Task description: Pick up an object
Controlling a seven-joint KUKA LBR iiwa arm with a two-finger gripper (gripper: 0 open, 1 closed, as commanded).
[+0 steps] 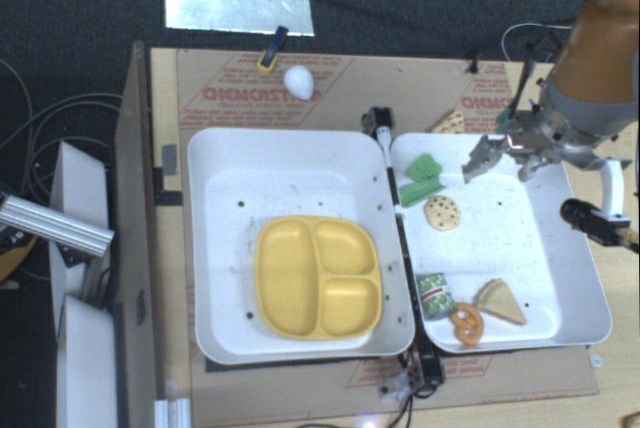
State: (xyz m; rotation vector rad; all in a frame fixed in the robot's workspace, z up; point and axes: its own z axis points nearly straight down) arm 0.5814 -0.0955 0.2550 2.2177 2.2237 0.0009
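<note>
In the right bin (560,246) lie a green block (422,178), a round speckled cookie (441,212), a small green and white packet (433,294), an orange pretzel (466,323) and a tan bread wedge (500,301). My gripper (504,162) hangs over the far part of this bin, to the right of the green block and up-right of the cookie. It is open, its fingers spread, with nothing between them.
The left bin (230,176) holds a yellow divided plate (319,276). Behind the bins on the cardboard lie a white ball (298,81), a yellow and blue piece (270,51) and a cracker (450,123). Cables trail at the far left.
</note>
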